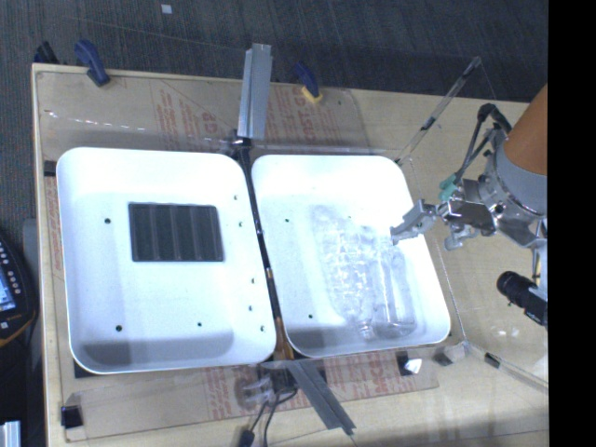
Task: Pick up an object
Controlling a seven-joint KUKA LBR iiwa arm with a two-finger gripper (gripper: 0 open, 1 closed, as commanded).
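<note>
A dark grey ribbed rectangular block (175, 232) lies flat in the left white bin (84, 184), a little left of its middle. In the right white bin (289, 194) lie clear plastic items: a crinkled see-through tray (346, 264) and a clear bottle (396, 296) beside it, toward the near right corner. My gripper (408, 226) reaches in from the right and hangs over the right bin's right rim, just above the clear items. Nothing shows in its grasp.
A metal bar (254, 91) stands at the back between the bins. Blue clamps (91, 61) (307, 80) hold the board's far edge. A black handset (11, 287) sits at the left edge. Bare bench and cables lie right of the bins.
</note>
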